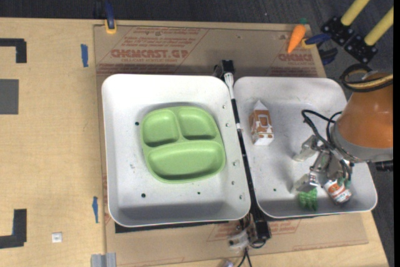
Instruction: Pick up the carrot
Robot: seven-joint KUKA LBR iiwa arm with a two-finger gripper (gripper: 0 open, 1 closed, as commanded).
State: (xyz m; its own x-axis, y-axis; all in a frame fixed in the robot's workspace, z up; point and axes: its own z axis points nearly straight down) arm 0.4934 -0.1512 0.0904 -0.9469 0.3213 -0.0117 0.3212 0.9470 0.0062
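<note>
Low in the right white bin, the end effector is seen with fingers spread, pinching nothing. Outside the bin, on the counter, the small orange carrot is found toward the frame's upper right, lying near-vertical.

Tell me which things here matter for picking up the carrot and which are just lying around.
For the job:
carrot, on the board beyond the right bin
gripper, low over the right bin

Lying about:
green divided plate in the left bin
small carton
green block
small bottle
</note>
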